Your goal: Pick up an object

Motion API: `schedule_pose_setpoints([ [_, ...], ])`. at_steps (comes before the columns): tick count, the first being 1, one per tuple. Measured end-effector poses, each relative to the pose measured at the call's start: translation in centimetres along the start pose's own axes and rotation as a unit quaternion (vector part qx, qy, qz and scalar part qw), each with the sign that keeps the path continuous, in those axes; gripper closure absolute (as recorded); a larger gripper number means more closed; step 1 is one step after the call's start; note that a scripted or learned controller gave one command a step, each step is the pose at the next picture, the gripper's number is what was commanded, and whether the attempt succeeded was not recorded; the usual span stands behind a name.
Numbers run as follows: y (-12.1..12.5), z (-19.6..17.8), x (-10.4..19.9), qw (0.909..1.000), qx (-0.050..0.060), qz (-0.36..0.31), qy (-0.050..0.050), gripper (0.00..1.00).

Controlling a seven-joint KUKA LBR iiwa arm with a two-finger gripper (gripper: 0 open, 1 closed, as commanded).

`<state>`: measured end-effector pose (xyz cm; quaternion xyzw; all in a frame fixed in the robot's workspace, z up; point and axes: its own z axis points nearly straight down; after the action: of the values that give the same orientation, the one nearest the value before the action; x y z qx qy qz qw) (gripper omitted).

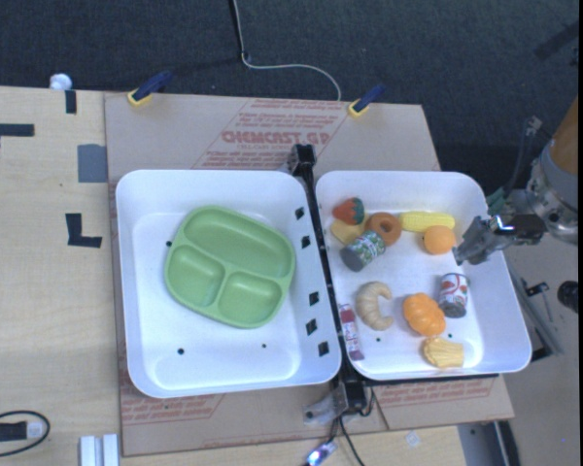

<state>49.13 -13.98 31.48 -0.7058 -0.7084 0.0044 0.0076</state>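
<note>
Grey metal arm, orange band, dark pincer

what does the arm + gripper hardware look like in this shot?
The arm shows a grey metallic wrist with an orange band above it at the right edge. The gripper is dark grey to black, compact and blocky, with a small green spot near its mount. A thin dark cable runs above it.

Looks like a robotics lab or test bench rather than a home. Left of the gripper, 2 white bins sitting on a cardboard sheet clipped down with clamps, black tape marks on the wooden bench, a loose cable over dark carpet.
</note>
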Motion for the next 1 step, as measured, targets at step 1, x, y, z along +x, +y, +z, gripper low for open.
schedule_pose_setpoints([
  [1,0.29,5.85,12.18,1.0,-0.002,-0.005,0.0,1.0],
])
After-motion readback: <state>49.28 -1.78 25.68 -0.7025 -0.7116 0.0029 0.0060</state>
